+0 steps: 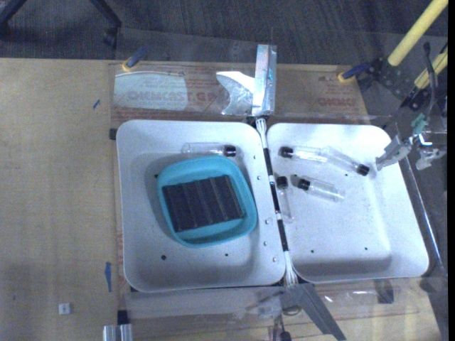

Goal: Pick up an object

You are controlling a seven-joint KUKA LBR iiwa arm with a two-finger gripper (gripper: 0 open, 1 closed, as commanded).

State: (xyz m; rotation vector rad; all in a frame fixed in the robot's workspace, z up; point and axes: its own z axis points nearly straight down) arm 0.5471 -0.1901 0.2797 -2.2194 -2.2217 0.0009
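Look to the right bin's [398,261] far right corner: there the gripper [389,155] hangs over the rim, a pale slanted piece with grey hardware behind it. It is too small and blurred here to tell you its state, and nothing shows in its grasp.

Nearest to it lies a clear tube with a black cap [348,163], its cap end almost beneath the tool, so you would judge that the likeliest target. A second tube [304,152] lies along the far edge, a third [318,186] sits toward the bin's middle, and a fourth [283,197] rests against the left wall. They lie flat and scattered at odd angles, loose rather than arranged, and being round and slick they could roll or slip away from a pinch.

In the left bin [135,247] a blue tray [245,215] with a dark ribbed insert occupies the centre, and another capped tube [210,148] lies along the far edge.

Both bins rest on a tan bench [50,190]. Beyond them you see a crumpled clear wrapper [234,91] on labelled board, blue clamps, a yellow pole [419,23] at the far right corner, and dark carpet.
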